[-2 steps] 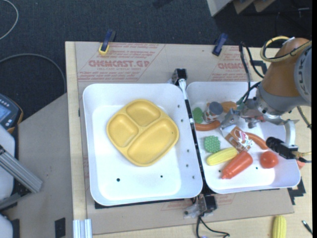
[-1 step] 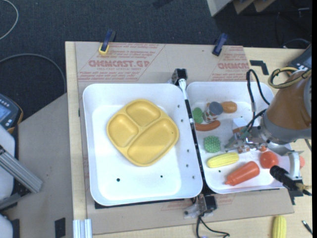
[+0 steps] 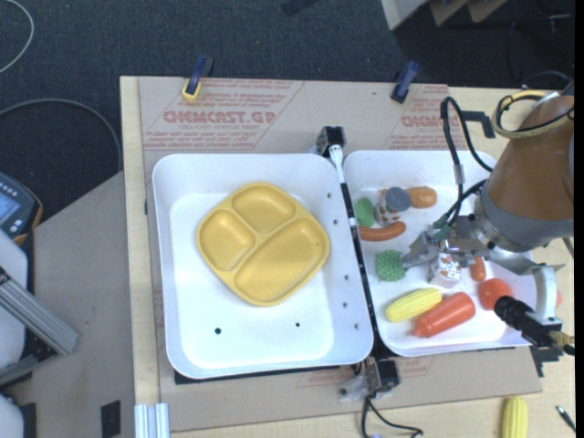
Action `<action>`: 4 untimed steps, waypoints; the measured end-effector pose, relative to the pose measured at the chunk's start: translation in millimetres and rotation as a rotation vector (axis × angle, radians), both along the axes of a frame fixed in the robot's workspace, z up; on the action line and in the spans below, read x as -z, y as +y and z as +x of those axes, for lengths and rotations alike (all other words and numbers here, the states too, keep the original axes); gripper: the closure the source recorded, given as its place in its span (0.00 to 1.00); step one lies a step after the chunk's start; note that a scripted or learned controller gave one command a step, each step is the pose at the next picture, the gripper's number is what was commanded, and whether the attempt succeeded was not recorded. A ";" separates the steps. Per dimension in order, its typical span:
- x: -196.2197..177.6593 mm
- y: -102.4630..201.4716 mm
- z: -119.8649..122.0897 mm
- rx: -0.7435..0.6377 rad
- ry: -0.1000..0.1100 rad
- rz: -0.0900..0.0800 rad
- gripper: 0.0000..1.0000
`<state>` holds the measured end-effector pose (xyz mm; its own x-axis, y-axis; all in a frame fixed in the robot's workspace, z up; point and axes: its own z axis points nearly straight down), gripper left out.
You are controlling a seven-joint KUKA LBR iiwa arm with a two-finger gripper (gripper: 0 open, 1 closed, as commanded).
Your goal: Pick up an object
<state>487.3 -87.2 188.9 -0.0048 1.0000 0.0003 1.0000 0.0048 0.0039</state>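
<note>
The arm [image 3: 534, 185] entered from the right and its gripper [image 3: 436, 249] hung low over the middle of the right bin [image 3: 365, 167]; whether it was wide, narrow or holding anything could not be told from this slanted view.

Immediately beside the gripper, toward the arm, stood a small white figure [image 3: 448, 268], touching or nearly touching the metal; contact could not be confirmed. Just left of the gripper lay a green knobbly piece [image 3: 390, 265], and slightly up and left of it a red sausage [image 3: 381, 232].

Farther up from the gripper sat a grey-capped toy [image 3: 395, 201], with an orange piece [image 3: 422, 196] at its right and a green leaf-like piece [image 3: 365, 213] at its left near the bin's left wall. Below the gripper, a corn cob [image 3: 412, 304] and a carrot [image 3: 445, 313] lay side by side close to the bin's near rim. A red round piece [image 3: 494, 292] lay below the wrist on the arm side.

Open floor in the right bin remained mainly along its far edge, above the toys. Well to the gripper's left, past the divide between the bins, the left bin [image 3: 182, 336] held a yellow divided plate [image 3: 263, 242] at its centre, with bare white floor around it on all sides.
</note>
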 end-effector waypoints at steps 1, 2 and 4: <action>-124.7 31.2 -6.7 -0.001 -0.010 -0.001 0.00; -128.3 29.4 -6.8 0.003 -0.001 -0.002 1.00; -120.3 51.1 -7.3 0.001 -0.002 -0.001 1.00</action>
